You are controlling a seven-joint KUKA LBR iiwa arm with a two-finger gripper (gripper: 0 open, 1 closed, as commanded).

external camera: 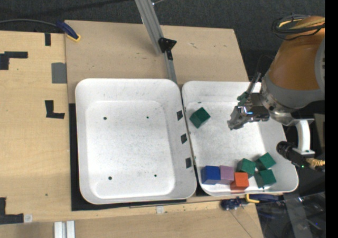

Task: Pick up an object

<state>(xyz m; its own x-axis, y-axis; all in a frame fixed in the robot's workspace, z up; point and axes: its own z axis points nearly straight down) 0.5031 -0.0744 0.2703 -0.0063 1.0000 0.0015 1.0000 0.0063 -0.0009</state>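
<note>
- Gripper: above the right bin; whether it is open or shut cannot be told, and nothing shows in its hold.
- Green block: lone, just left of the gripper, apart from it; sits turned, corners toward the bin walls; near-cubic, no clear long axis.
- Block cluster: blue, purple, orange, green, crowded below the gripper.
- Advice: choose the lone block; square the gripper to its flat faces before descending.

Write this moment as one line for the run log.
hand: above right bin, nothing seen held | lone green block: left of hand | other blocks: near edge
</note>
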